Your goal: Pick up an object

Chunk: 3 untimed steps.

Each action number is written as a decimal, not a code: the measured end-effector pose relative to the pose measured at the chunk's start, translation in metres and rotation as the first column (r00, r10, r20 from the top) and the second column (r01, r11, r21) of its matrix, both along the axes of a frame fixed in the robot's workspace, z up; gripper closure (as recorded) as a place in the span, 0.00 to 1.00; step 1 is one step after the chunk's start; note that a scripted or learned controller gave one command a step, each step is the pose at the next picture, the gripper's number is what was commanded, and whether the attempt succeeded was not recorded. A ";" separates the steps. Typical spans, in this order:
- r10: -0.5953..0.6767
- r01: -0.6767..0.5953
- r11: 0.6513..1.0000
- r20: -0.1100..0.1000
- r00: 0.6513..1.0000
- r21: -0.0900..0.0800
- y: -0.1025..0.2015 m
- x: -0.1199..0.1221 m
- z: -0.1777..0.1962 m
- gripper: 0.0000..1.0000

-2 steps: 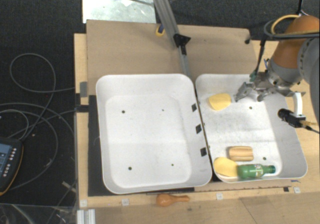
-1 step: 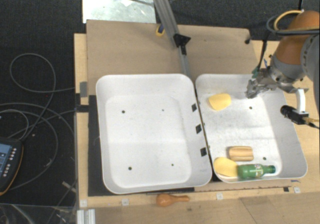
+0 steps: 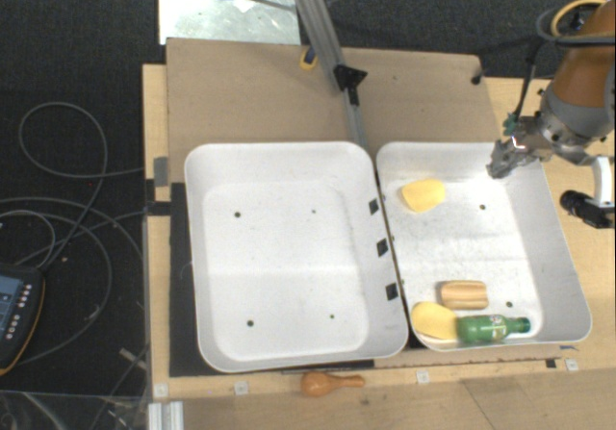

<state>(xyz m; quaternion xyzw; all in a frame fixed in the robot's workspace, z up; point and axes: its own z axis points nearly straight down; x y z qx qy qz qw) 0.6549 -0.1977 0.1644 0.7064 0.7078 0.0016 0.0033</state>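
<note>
You see two shallow white bins side by side on the bench [image 3: 452,82]. The left bin [image 3: 207,164] shows a bare white floor with a few small dark dots. The right bin [image 3: 563,265] holds four objects. A pale yellow lump [image 3: 423,195] lies in the far half of this bin, near its left wall and apart from the other three objects. A tan bread roll [image 3: 463,294] lies in the near half. Just in front of the bread roll, along the near wall, a second yellow piece [image 3: 432,320] sits at the left, and a green bottle [image 3: 492,327] lies on its side just beside it, with its neck pointing right. An orange-brown pear-shaped object [image 3: 330,382] lies outside the bins on the bench edge, just in front of the left bin. The arm [image 3: 582,82] reaches in from the right, its orange band above the wrist. The gripper [image 3: 503,162] is over the far right corner of the right bin, well apart from every object there. You cannot tell whether the fingers are apart or together; nothing shows between them. A slanted metal pole [image 3: 318,19] crosses the far side of the bench, and loose cables [image 3: 67,216] lie on the dark floor at left.
</note>
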 end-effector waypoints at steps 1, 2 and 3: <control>0.004 -0.004 1.000 0.001 1.000 0.000 -0.003 0.007 0.047 1.00; 0.005 -0.005 1.000 0.000 1.000 0.000 -0.003 0.009 0.083 1.00; 0.007 -0.007 1.000 -0.006 1.000 0.004 0.050 -0.013 0.080 1.00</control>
